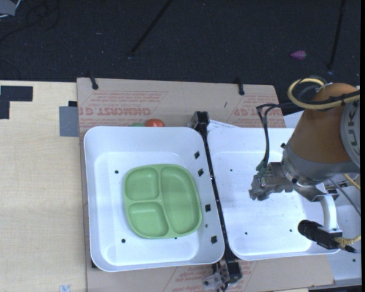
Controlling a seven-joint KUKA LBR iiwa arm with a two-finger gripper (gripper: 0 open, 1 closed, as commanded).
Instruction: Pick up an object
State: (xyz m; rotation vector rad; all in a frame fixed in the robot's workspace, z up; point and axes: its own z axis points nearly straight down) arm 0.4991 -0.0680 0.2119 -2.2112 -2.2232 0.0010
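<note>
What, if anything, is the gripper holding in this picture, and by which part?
It cannot be told. The gripper hangs over the right bin, too small and dark to show anything in it. The green divided plate lies untouched in the left bin.

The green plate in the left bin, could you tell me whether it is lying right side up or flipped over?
Right side up: the green plate lies flat in the left bin, its three hollow compartments facing the camera.

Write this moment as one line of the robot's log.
gripper: over right bin, fingers unclear | green divided plate: in left bin, untouched | pick: not done
</note>
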